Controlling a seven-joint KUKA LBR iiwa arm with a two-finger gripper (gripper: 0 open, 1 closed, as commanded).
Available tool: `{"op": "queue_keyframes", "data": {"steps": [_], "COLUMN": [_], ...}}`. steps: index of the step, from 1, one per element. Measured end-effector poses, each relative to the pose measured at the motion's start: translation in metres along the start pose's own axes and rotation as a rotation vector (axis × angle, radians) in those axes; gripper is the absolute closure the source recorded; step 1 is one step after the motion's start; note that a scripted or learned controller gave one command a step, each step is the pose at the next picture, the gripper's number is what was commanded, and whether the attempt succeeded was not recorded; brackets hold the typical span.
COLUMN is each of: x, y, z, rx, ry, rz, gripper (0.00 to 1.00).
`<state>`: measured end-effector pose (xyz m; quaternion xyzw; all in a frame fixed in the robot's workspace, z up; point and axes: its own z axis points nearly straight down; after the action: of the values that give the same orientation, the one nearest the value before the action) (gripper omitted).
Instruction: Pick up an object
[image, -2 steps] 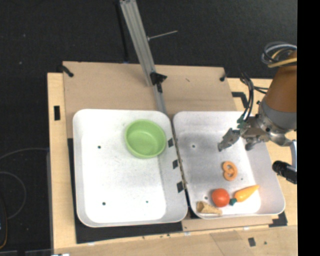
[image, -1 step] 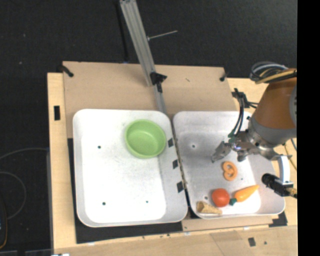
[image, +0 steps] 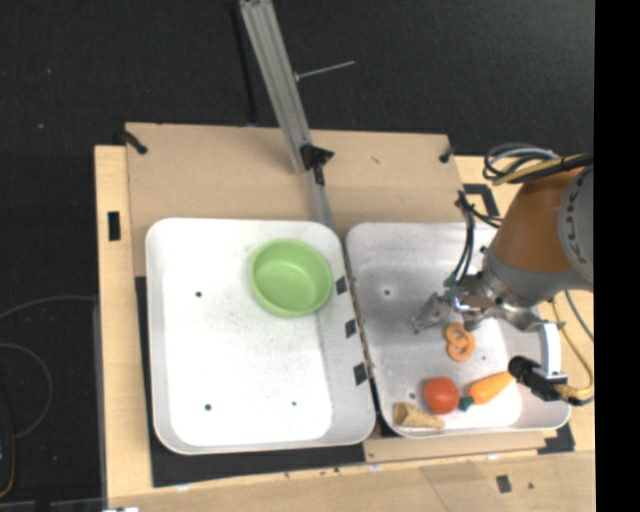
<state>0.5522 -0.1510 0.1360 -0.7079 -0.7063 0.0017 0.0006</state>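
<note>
My two-finger gripper (image: 458, 312) hangs low over the right-hand shallow white bin (image: 400, 262), near that bin's middle. Its fingers are small and blurred against the pale floor, so I cannot tell how far apart they stand, and I see nothing clearly between them. A small orange ring-shaped piece (image: 460, 344) lies on the bin floor just below my gripper, perhaps touching it, though the view is too coarse to be sure. Nearer the bin's front wall sit a round red tomato-like toy (image: 441, 395), an orange carrot-shaped toy (image: 487, 388) just to its right, and a tan, crumbly-looking wedge (image: 418, 418) at the front edge, left of the tomato. My grey arm with its orange band (image: 535, 235) reaches over the bin's right wall. In the left-hand white bin (image: 200, 390), beside this one, a light green plastic bowl (image: 291, 278) stands upright near the shared wall.
</note>
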Motion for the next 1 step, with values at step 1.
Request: {"op": "queue_keyframes", "data": {"steps": [1], "x": [-0.0002], "y": [0.0021], "z": [-0.0128], "rx": [-0.008], "ry": [0.001], "rz": [0.006], "gripper": [1.0]}}
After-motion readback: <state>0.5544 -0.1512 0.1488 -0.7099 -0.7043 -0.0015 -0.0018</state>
